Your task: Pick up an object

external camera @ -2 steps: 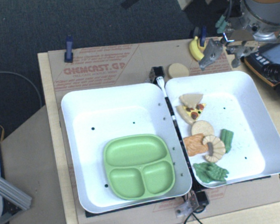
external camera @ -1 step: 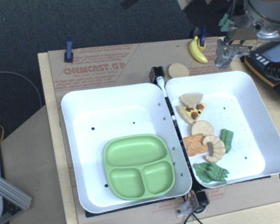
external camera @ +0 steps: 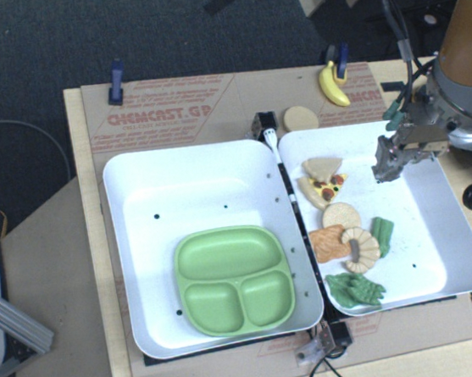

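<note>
Two white bins sit side by side on a brown board (external camera: 166,106). Left bin (external camera: 135,204): contains a green divided tray (external camera: 232,278) with three compartments, placed toward the near edge. Right bin (external camera: 430,236): contains a cluster of toy food along its left side. From far to near, the cluster comprises a pizza slice (external camera: 322,180), a round cracker (external camera: 341,216), an orange piece (external camera: 328,243), a sliced mushroom-shaped piece (external camera: 361,250), a green pod (external camera: 383,233) just right of that piece, and a green leafy item (external camera: 354,290) at the near rim. These items touch or overlap one another.

Outside the bins, a banana (external camera: 333,86) and a tan disc (external camera: 300,118) lie on the board beyond the right bin's far edge.

The gripper (external camera: 387,165) hangs over the far right part of the right bin, right of the pizza slice and apart from it. Nothing is visible between its fingertips; the degree of opening cannot be determined.
</note>
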`<state>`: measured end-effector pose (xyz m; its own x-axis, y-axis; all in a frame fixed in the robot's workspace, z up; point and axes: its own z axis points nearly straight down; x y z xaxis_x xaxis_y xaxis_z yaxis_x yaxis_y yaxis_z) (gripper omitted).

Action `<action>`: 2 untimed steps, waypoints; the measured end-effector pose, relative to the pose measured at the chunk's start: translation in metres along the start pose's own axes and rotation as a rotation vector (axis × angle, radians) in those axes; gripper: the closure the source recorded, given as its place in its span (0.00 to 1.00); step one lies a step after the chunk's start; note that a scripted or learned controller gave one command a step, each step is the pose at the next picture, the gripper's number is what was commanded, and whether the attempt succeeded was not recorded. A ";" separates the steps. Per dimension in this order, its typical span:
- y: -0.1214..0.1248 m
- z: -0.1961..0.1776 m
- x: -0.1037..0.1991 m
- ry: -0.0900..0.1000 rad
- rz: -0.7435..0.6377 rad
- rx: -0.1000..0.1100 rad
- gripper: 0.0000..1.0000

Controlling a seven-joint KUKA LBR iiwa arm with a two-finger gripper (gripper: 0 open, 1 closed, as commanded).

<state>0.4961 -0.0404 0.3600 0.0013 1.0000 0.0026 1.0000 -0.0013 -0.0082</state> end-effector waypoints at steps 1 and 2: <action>-0.018 0.019 0.033 -0.001 -0.004 -0.003 1.00; -0.017 0.068 0.030 -0.002 0.000 -0.001 1.00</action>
<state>0.4788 -0.0103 0.2925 0.0016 1.0000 0.0005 1.0000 -0.0016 -0.0067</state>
